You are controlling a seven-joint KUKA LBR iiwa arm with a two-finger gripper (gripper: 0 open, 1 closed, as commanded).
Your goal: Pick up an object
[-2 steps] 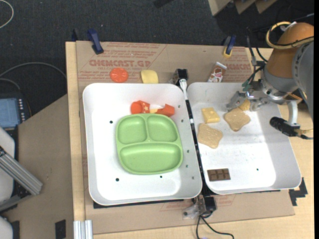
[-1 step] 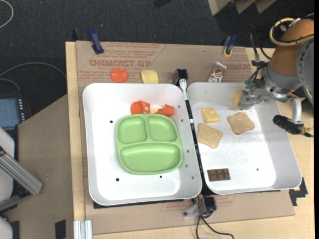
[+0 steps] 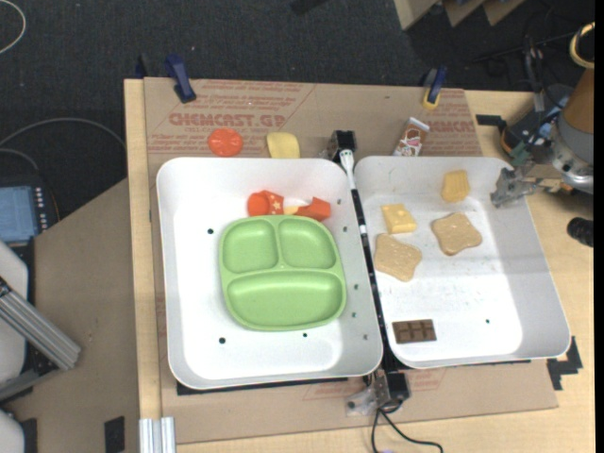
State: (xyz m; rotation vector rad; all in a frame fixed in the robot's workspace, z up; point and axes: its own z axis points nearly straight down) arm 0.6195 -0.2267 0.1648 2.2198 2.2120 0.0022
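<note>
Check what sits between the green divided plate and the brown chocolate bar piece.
In the camera view, the green divided plastic plate and brown chocolate bar piece are separated by the two white bins' adjoining rims and bare bin floor.

The arm is cut off by the right edge. The orange pieces are partly hidden behind the green tray. The gripper is blurred; its fingers cannot be made out.

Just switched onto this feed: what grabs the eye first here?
The green divided plate in the left bin, with orange-red pieces lying just behind it. In the right bin, pale bread-like slices and a dark chocolate square lie scattered, while the pincer sits at that bin's far right edge.
</note>
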